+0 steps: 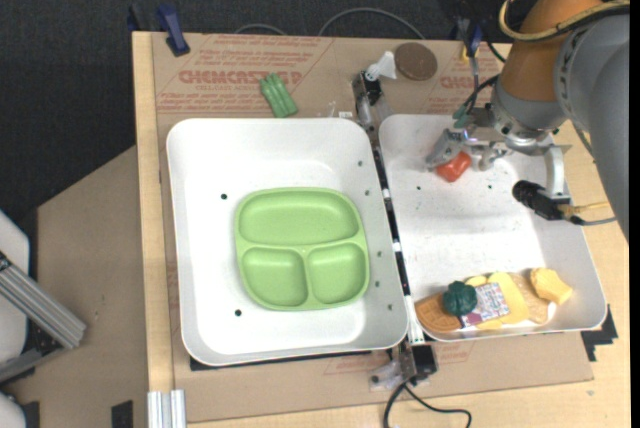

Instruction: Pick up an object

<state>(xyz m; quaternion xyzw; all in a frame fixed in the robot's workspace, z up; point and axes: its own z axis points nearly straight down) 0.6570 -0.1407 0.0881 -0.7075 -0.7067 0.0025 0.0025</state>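
Hovering near the right bin (560,251) far rim, tool (455,148) meets red object (453,167).

Right bin: open middle, crowded near edge

Bare floor spans the right bin (500,226) centre; a pile of objects (495,301) blocks its near edge, the end effector (462,148) and red object (453,167) occupy the far corner.

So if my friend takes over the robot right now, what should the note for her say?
End effector: low over the far end of the right bin, right at a small red object. Whether that object is gripped can't be told.
Things: the red object lies in the right bin's far part. A pile of toys sits at that bin's near edge. The green divided tray is in the left bin.
Done: the arm has reached the red object.
Left: confirm the grip, then lift.
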